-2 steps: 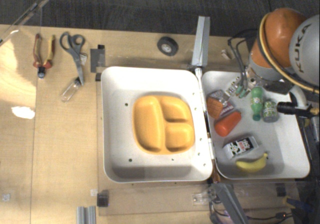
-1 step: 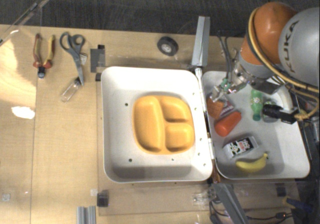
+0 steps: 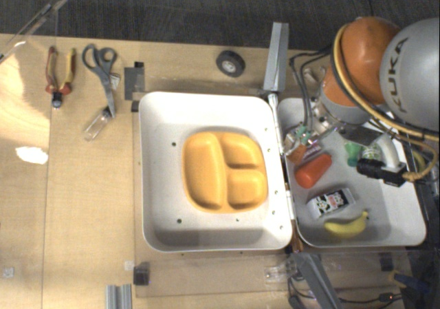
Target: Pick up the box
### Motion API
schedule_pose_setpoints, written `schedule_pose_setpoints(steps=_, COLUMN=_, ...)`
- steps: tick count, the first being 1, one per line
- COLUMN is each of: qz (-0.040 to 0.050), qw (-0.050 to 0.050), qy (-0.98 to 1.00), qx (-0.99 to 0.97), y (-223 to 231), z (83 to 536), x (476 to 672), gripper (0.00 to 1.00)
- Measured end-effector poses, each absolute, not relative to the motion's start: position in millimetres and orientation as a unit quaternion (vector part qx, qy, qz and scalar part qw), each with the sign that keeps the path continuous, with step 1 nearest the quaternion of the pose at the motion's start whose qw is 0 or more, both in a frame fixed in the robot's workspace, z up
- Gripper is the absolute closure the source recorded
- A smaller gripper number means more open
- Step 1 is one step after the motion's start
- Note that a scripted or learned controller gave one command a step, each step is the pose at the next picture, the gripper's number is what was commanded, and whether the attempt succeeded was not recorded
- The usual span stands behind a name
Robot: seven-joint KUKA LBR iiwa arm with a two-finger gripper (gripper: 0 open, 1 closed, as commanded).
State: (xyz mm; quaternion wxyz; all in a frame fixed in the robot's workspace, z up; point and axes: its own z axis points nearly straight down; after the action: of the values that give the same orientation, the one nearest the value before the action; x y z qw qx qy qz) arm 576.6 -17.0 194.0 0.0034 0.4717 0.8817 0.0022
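The box is small, black and white with a red mark, and lies flat near the front of the right bin. My gripper hangs at the back left of that bin, close to the wall between the two bins, under the grey and orange arm. It is above and to the left of the box and well apart from it. A red-orange oblong thing lies between the gripper and the box.
A banana lies just in front of the box. Something green sits mid-bin beside the arm. The left bin holds a yellow divided tray. Scissors, pliers and a tape roll lie on the bench.
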Motion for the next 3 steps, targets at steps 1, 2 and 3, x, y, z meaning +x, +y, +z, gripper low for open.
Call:
schedule_pose_setpoints(steps=1, qz=0.0026, qw=0.003, qy=0.764, qx=0.645, y=-7, z=311, x=571.9, gripper=1.0)
schedule_pose_setpoints(steps=2, qz=0.0024, qw=0.003, qy=0.764, qx=0.645, y=-7, z=310, x=571.8, gripper=0.0)
schedule_pose_setpoints(steps=3, qz=0.0013, qw=0.002, qy=0.781, qx=0.625, y=-46, z=272, x=607.1, gripper=0.0)
